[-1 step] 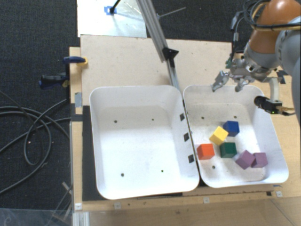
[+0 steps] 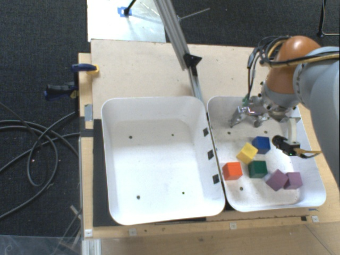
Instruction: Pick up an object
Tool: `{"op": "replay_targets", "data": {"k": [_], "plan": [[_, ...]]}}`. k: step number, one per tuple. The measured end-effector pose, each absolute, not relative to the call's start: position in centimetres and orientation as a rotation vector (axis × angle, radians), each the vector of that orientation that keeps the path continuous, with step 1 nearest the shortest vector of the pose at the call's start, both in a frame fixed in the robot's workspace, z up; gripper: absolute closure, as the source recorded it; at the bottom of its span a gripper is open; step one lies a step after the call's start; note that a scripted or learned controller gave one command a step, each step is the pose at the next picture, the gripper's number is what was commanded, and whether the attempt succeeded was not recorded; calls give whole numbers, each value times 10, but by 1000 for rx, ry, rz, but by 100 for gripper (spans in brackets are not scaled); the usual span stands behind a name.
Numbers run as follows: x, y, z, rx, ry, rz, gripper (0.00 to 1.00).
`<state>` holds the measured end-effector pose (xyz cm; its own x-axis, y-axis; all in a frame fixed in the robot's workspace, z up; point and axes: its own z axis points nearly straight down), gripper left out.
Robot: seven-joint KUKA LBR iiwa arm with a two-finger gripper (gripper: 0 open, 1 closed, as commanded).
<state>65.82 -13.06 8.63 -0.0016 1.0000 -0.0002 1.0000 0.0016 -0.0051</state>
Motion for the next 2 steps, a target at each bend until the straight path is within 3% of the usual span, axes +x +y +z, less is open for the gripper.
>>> {"op": "replay_targets", "data": {"k": [1,2], "plan": [[594,-171,90,-2226,-2217,6,0],[598,-166,102,-2220,-2228,-5,100]]}}
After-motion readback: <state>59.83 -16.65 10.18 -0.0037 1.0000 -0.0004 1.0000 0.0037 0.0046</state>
